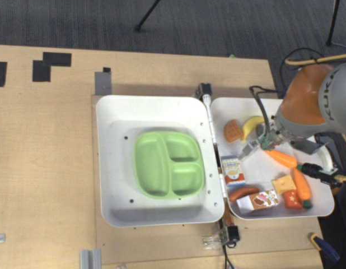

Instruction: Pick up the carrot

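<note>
Two orange carrots lie in the right bin. One carrot lies slanted in the middle of the bin, its leafy end pointing up-left towards my gripper. The other carrot lies lower right, beside a yellow cheese wedge. My gripper hangs low over the bin, just left of the first carrot's leafy end and below a banana. I see nothing held in it.
The right bin also holds a round orange waffle, a small milk carton, a sausage, a printed box and a red piece. The left bin holds a green divided plate.
</note>
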